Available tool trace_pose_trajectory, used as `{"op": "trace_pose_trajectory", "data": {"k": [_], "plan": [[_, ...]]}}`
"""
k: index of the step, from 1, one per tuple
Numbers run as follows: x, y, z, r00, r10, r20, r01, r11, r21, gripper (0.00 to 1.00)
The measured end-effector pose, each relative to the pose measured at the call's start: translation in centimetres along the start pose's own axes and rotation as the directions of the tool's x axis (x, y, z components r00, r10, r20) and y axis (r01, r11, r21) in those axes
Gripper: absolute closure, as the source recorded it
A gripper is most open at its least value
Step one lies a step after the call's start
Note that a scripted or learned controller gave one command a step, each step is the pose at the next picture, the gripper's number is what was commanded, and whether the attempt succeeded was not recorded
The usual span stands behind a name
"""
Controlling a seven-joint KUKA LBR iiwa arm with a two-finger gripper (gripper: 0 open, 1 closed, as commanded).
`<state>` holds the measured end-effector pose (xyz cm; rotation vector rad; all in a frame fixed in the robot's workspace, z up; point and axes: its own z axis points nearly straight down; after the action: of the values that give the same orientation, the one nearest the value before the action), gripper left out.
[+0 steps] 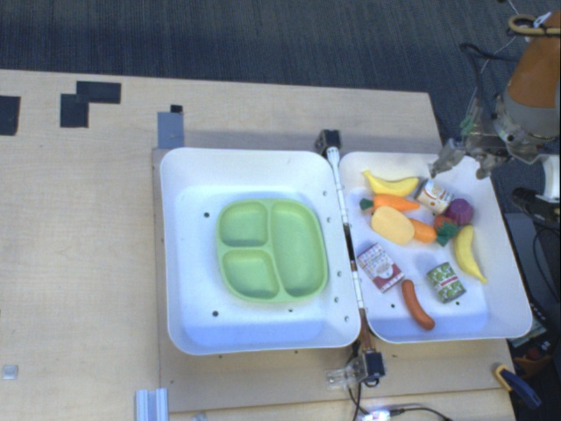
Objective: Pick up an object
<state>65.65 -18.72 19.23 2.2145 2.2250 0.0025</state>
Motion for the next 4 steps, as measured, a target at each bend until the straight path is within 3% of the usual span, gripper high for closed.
{"op": "trace_pose_trajectory", "data": {"k": [1, 2, 3, 4], "plan": [[-1.4, -2.5, 9.7, 1.000, -0.001, 0.000, 0.001, 1.000, -0.002, 0.00], [-1.3, -2.3, 8.5, 1.000, -0.004, 0.001, 0.004, 1.000, -0.005, 1.00], [-1.3, -2.3, 8.5, 1.000, -0.005, 0.001, 0.005, 1.000, -0.005, 0.00], [1.1, -8.5, 10.6, 1.000, 0.003, 0.001, -0.003, 1.000, -0.002, 0.00]]}}
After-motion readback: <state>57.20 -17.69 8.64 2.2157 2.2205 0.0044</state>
